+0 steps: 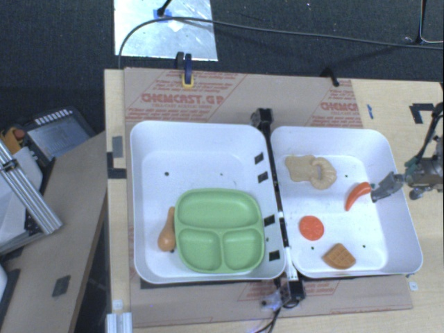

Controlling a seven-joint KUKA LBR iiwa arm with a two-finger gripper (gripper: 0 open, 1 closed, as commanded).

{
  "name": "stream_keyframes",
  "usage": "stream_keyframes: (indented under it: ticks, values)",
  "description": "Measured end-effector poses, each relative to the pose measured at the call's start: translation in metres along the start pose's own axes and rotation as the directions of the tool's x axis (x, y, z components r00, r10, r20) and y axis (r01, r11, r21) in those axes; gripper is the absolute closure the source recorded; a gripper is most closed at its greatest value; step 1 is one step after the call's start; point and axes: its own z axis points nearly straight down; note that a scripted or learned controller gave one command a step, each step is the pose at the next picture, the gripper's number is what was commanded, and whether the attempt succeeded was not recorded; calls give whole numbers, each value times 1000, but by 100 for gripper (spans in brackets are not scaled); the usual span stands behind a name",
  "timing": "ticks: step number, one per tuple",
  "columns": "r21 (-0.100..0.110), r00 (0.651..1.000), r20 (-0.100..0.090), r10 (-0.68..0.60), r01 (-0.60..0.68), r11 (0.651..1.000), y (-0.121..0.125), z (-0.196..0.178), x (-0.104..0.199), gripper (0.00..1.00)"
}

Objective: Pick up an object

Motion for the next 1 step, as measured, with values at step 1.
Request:
stream_keyframes:
  ticks: [1]
  values:
    - [-10, 1000, 3, -4, 4, 1000, 2, -5, 1, 0]
